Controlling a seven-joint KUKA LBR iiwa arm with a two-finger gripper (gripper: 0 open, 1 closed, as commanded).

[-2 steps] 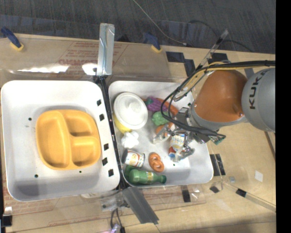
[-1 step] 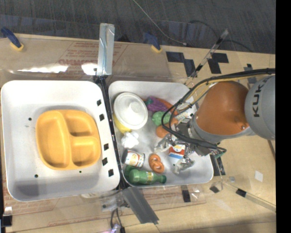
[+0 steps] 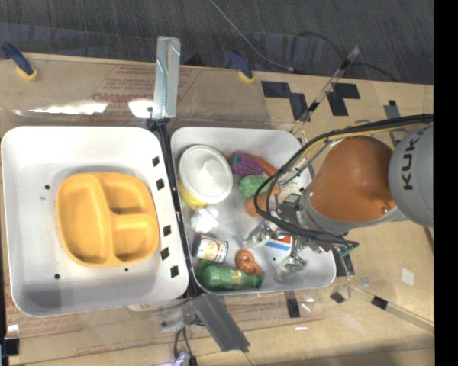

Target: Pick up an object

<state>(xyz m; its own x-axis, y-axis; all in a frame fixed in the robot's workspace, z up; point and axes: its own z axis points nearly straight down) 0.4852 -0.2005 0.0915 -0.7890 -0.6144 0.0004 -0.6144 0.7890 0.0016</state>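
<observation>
The right bin (image 3: 185,145) holds a pile of small items: a white bowl (image 3: 206,171) over something yellow, a purple toy (image 3: 248,162), a green toy (image 3: 253,184), a small can (image 3: 211,249), a brown round piece (image 3: 248,262) and a green bottle (image 3: 229,278) lying along the near wall. My gripper (image 3: 290,264) reaches down into the bin's near right corner, below the orange wrist band (image 3: 351,178). A red, white and blue item (image 3: 277,243) lies right beside the metal fingers. The arm hides the bin's right side.
The left bin (image 3: 23,204) holds a yellow divided tray (image 3: 107,217). A metal clip post (image 3: 166,75) stands at the far edge between the bins. Cables (image 3: 290,174) loop off the wrist over the right bin. Cardboard surrounds both bins.
</observation>
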